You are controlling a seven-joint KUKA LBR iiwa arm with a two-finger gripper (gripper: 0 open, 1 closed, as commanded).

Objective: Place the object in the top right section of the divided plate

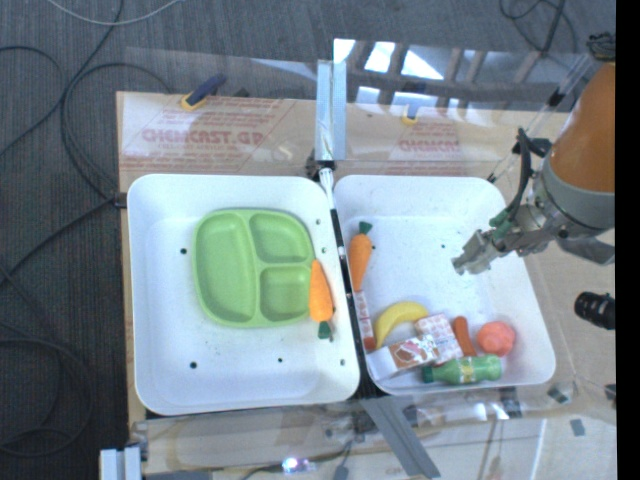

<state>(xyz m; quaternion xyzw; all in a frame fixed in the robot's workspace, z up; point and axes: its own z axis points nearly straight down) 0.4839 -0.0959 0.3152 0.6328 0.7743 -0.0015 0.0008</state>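
Green divided plate (250, 268) sits in left bin (160, 368), carrot (320, 293) touching its right rim outside the sections; gripper (472, 258), state indeterminable, hovers over right bin (420, 193), likely seeking a pick.

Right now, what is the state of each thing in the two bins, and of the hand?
divided plate: flat in the left bin, sections bare.
carrot: lying against the plate's right edge.
second carrot: lying in the right bin, by the dividing wall.
banana: lying in the right bin.
green bottle: on its side.
hand: above the right bin, holding nothing visible.
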